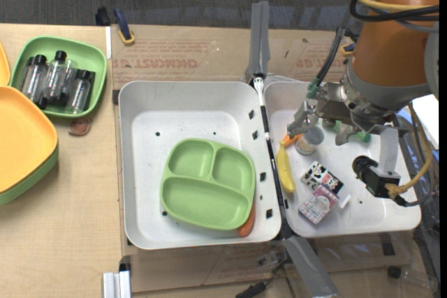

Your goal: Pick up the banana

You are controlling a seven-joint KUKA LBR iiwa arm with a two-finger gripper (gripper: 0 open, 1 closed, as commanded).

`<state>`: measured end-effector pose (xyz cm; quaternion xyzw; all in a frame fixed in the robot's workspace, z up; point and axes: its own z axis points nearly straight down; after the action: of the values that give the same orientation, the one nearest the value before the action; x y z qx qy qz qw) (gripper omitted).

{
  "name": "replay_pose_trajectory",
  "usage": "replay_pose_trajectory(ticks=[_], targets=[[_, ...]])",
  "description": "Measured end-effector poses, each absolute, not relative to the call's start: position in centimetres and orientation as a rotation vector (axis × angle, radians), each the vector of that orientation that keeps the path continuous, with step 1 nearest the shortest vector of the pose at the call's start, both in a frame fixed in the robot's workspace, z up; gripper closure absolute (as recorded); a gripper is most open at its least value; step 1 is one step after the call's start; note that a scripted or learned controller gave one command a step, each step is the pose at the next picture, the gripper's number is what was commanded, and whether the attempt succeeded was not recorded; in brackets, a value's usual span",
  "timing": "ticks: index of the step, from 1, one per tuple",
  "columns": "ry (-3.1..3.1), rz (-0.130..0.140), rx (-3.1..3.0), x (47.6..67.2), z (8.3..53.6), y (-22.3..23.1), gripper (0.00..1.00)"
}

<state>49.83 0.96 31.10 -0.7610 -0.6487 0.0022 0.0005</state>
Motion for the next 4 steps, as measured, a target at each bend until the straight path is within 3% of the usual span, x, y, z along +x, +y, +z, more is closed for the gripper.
replay_pose_trajectory(ticks=[1,2,3,4], targets=[[-2.196,0.007,-2.245,51.6,30.1,0.7,0.0],[-2.492,0.005,-1.909,55.3,21.8,0.2,0.0],[-2.629,0.003,-1.721,55.4,23.6,1.1,0.0],[-2.626,0.005,-1.726,55.5,24.5,0.9,1.0]])
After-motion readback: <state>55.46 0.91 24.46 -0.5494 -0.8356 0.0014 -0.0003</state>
